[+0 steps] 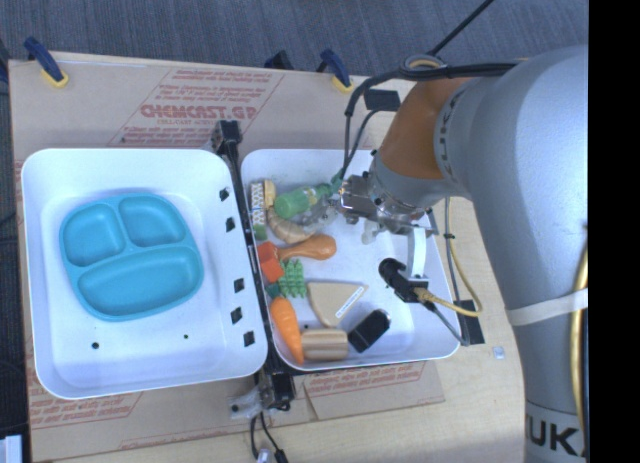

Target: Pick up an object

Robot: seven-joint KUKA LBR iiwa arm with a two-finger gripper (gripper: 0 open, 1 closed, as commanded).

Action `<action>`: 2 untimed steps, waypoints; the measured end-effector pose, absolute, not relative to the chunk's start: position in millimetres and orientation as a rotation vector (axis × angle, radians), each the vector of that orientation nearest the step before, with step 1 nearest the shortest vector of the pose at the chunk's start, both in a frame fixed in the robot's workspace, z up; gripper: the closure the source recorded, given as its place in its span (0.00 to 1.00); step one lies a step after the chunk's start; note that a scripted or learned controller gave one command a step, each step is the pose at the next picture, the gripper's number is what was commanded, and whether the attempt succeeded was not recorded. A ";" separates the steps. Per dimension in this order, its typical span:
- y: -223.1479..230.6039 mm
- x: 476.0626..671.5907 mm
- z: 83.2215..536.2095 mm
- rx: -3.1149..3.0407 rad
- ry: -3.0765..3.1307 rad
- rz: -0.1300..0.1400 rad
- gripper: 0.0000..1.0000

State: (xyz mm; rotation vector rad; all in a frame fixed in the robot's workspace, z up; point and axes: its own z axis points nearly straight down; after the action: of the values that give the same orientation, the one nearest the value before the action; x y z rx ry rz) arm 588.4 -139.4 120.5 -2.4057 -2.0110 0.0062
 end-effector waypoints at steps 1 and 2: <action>-99.0 567.8 91.4 -2.374 -2.053 0.005 0.00; -98.7 568.2 101.6 -2.369 -2.058 0.007 1.00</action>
State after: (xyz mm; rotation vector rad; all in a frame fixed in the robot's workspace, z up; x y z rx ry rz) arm 568.2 -98.7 101.6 -2.3691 -2.0582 0.0070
